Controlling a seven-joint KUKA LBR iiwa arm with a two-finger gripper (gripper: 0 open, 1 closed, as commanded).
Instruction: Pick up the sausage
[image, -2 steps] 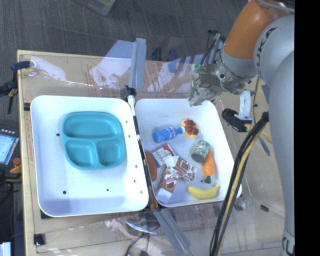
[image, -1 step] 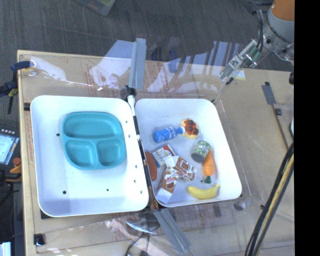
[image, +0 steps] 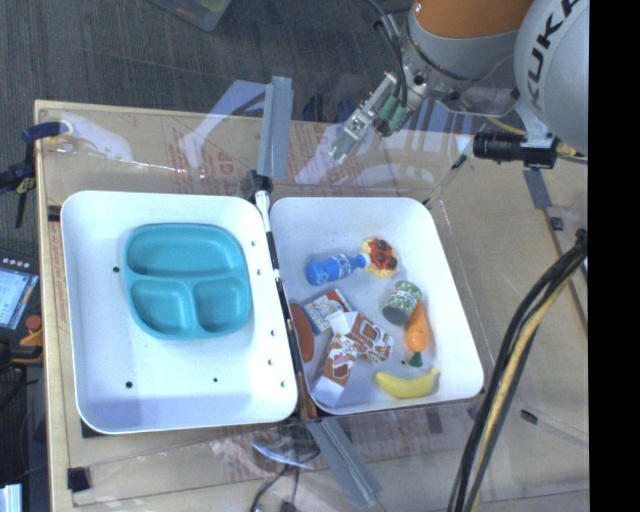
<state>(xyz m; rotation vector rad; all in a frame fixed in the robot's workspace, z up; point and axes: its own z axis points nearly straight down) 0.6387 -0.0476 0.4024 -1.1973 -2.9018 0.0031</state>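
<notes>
Judging by looks, your sausage (image: 302, 333) is light, smooth, slippery; it hugs the right bin's (image: 452, 262) left wall. Grip its middle; the gripper (image: 340, 150) hangs beyond that bin, grasp unreadable.

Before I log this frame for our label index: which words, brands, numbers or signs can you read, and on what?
"KU": dark letters on the grey arm, cut off at the top edge.
Milk carton, the other small cartons and the can: printing too small and blurred to read.
Blue bottle: no readable label.
</notes>
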